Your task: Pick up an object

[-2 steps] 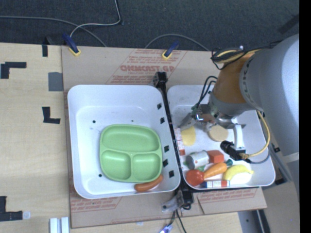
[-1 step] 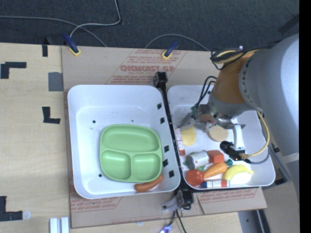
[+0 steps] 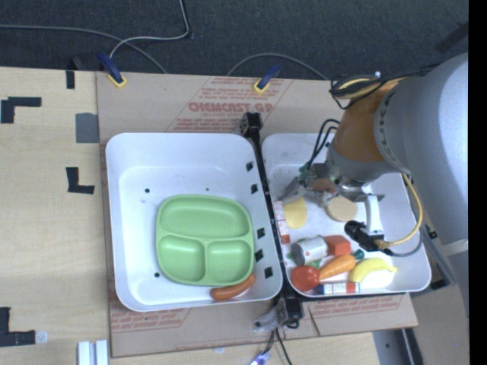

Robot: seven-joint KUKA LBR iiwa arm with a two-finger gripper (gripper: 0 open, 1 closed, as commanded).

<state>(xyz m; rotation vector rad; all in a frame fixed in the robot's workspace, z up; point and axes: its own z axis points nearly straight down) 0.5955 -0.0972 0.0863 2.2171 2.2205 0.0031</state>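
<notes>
We see the arm [image 3: 411, 135] reaching in from the right over the right bin [image 3: 396, 284], with the gripper [image 3: 308, 182] low near that bin's upper left, close to the divider [image 3: 262, 196]; its state we cannot tell, since the wrist hides what lies below it, and we see nothing held.

The things to pick sit mostly in the right bin; a pale yellow piece [image 3: 295, 214] lies just below the gripper, another pale piece [image 3: 338, 207] just right of it; further down a can [image 3: 310, 249], a carrot [image 3: 338, 265], a red piece [image 3: 304, 278], a banana [image 3: 373, 271] and a marker [image 3: 335, 288] crowd together, touching or nearly so. In the left bin a green tray [image 3: 204, 238] lies flat, with a sausage [image 3: 232, 289] just beside its lower edge.

We judge the step in hand to be the descent onto a target, most likely the pale yellow piece, which stands apart from the pile; to do it well we would centre over that piece, keep clear of the divider, and come straight down so that the thing is not nudged aside; a flat, low piece may slip, so we would close only once fully down; the crowded pile is the poorer choice, since neighbours could jam or be dragged along.
</notes>
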